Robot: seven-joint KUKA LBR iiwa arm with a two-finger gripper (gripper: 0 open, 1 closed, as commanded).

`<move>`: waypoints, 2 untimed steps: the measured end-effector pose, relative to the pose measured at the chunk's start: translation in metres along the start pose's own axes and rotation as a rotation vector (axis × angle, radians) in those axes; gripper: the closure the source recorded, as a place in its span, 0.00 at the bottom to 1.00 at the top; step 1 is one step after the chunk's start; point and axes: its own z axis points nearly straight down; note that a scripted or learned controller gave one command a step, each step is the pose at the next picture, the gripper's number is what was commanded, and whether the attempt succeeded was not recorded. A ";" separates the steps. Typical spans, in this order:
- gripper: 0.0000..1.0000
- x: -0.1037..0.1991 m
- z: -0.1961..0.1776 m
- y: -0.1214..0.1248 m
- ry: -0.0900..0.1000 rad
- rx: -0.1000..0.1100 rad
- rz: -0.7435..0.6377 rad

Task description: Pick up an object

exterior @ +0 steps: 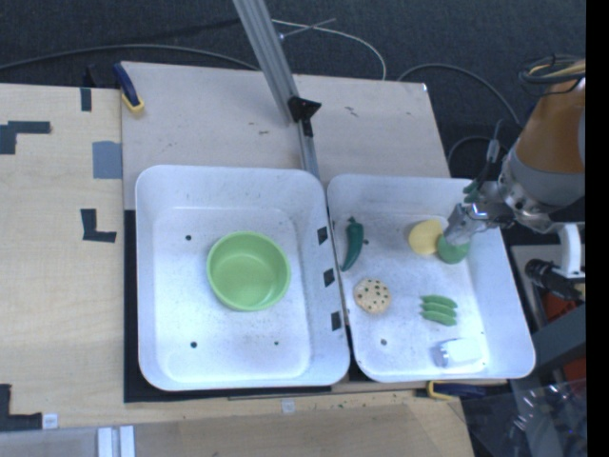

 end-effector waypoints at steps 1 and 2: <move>1.00 -0.010 -0.056 0.005 -0.001 -0.001 0.000; 1.00 0.043 -0.041 0.007 0.003 0.006 -0.004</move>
